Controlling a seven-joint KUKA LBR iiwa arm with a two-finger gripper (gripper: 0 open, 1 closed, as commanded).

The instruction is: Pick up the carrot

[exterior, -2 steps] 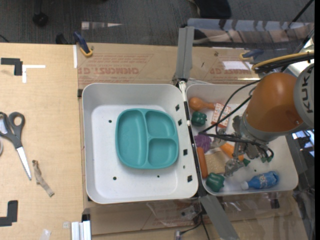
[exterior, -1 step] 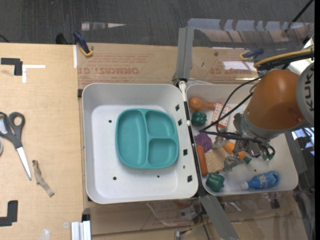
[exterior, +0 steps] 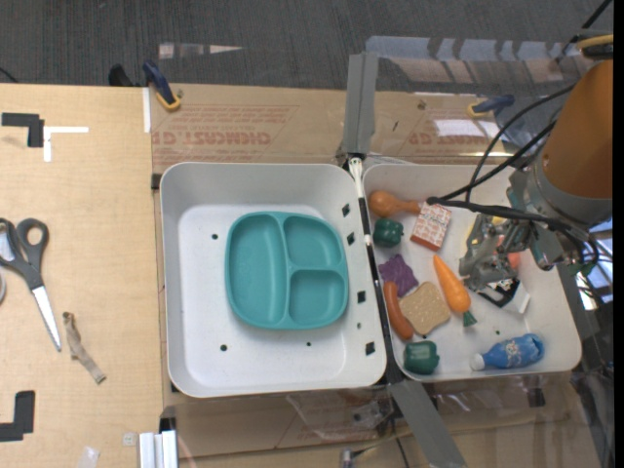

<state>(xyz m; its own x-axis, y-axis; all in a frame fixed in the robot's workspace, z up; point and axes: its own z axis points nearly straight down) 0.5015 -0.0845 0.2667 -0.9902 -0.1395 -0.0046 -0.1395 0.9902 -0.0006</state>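
Right bin (exterior: 561,334), middle: carrot (exterior: 451,284) lies loose on the floor, orange, tilted, fat end toward the near side. Touching its left side is a tan cracker-like square (exterior: 424,308), which overlaps a second orange sausage-like piece (exterior: 399,312). Purple item (exterior: 397,272) just left of those, dark green pepper (exterior: 388,230) above it, orange drumstick shape (exterior: 388,203) at the bin's far left corner, red-white packet (exterior: 431,226) beside that. Near edge: another dark green piece (exterior: 421,357) and a blue bottle (exterior: 512,352) lying flat. Gripper (exterior: 489,266) hangs just right of the carrot, low over the bin, cables around it; cannot tell how its tool is set, and nothing visibly pinched. Left bin (exterior: 180,291) holds a teal divided tray (exterior: 288,270). Scissors (exterior: 29,266) on the bench far left.
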